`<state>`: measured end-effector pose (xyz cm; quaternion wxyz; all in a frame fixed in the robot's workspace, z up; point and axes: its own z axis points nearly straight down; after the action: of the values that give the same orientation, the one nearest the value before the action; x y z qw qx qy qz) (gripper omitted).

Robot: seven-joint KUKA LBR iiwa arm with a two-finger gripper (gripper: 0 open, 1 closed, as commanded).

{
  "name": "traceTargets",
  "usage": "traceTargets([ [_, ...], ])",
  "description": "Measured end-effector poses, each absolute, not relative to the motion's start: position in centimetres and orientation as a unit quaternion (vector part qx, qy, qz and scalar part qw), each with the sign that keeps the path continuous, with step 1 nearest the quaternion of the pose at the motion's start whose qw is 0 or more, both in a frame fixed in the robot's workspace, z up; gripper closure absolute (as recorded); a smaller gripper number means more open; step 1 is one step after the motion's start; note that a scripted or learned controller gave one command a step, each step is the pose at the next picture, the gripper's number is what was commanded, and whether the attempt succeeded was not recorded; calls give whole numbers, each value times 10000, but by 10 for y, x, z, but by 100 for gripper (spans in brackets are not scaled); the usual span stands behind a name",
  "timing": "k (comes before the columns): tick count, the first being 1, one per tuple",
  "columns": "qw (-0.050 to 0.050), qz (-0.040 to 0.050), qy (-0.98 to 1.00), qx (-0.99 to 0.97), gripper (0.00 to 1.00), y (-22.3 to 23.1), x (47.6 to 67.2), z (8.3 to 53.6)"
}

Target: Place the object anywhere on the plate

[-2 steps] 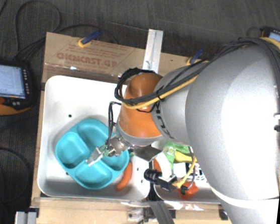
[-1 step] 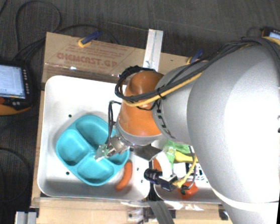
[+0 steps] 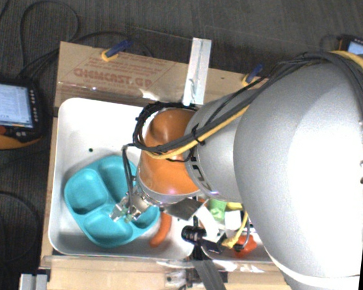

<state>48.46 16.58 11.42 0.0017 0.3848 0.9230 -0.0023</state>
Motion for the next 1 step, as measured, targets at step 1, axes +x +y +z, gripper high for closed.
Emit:
traceTargets([
  [1,-53,-54,9535,3013,100,178,555,118],
])
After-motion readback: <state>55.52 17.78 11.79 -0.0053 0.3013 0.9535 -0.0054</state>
